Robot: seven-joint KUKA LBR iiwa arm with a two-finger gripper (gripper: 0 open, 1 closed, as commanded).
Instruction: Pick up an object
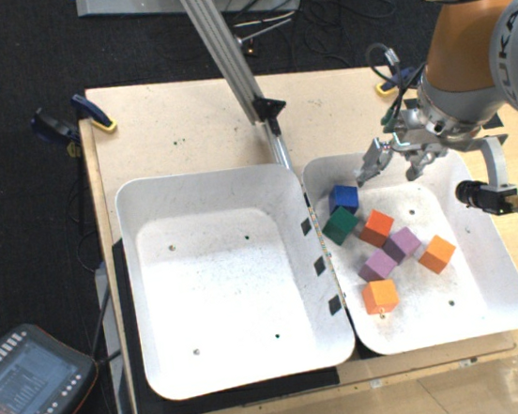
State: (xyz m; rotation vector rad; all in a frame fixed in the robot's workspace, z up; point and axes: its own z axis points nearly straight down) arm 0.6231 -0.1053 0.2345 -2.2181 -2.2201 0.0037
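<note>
Several small cubes lie in the right bin point(475, 301): a blue cube point(343, 198) against a green cube point(339, 227), an orange cube point(376, 228), two purple cubes point(402, 244) point(377, 265), and two more orange cubes point(436, 254) point(380, 297). My gripper point(394, 166) hangs over the bin's far end, above and to the right of the blue cube. Its fingers are spread open with nothing between them. It touches no cube.
The left bin point(217, 283) sits beside the right one, sharing a raised middle rim point(320, 250). A slanted metal pole point(224, 45) ends at the bins' far junction. A teach pendant point(27, 388) lies at lower left. A black fitting point(485, 195) sticks out by the right rim.
</note>
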